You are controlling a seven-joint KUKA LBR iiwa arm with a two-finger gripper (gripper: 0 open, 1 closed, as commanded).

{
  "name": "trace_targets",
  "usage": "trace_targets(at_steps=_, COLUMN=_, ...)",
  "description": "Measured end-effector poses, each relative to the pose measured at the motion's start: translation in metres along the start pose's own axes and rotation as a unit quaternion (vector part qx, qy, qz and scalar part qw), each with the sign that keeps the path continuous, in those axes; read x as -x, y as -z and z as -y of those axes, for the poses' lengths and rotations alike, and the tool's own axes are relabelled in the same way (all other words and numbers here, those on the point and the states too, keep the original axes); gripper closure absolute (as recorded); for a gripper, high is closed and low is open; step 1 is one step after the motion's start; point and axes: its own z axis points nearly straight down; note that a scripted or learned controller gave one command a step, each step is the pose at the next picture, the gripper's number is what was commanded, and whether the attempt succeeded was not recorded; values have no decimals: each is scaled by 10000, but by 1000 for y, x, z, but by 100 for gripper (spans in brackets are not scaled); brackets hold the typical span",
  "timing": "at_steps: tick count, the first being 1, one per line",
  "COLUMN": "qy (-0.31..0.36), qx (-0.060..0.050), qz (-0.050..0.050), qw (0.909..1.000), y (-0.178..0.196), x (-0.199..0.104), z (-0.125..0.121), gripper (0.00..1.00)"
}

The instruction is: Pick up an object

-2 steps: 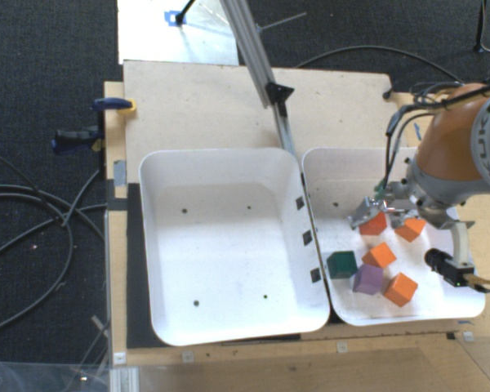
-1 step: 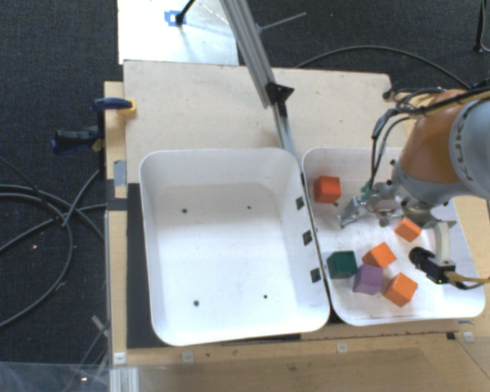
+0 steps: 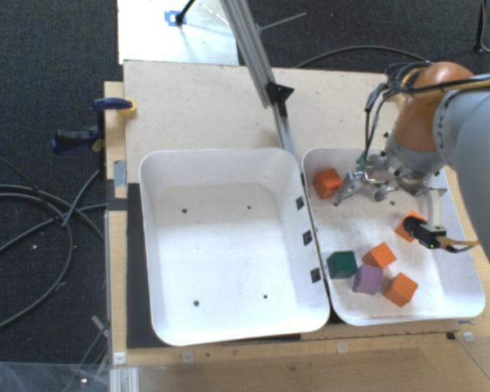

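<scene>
My gripper (image 3: 349, 188) hangs low over the back of the right bin (image 3: 465, 294), its fingers spread apart with nothing between them. An orange-red block (image 3: 327, 182) lies just left of the fingertips, close to the bin's back left corner. Further forward lie a green block (image 3: 341, 265), a purple block (image 3: 367, 280) and two orange blocks (image 3: 380, 256) (image 3: 400, 289) in a cluster. Another orange block (image 3: 409, 225) sits to the right, partly behind a black cable end.
The left bin (image 3: 159, 178) stands beside the right one, sharing a middle wall. A slanted metal pole (image 3: 253, 43) crosses above the bench at the back. A blue clamp (image 3: 106, 104) grips the bench's left edge. Cables trail on the floor at left.
</scene>
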Motion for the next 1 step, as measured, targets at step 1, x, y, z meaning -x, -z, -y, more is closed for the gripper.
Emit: trace_targets(at_steps=1, qy=-70, qx=6, qz=9, qw=10000, y=28, x=59, z=64, gripper=0)
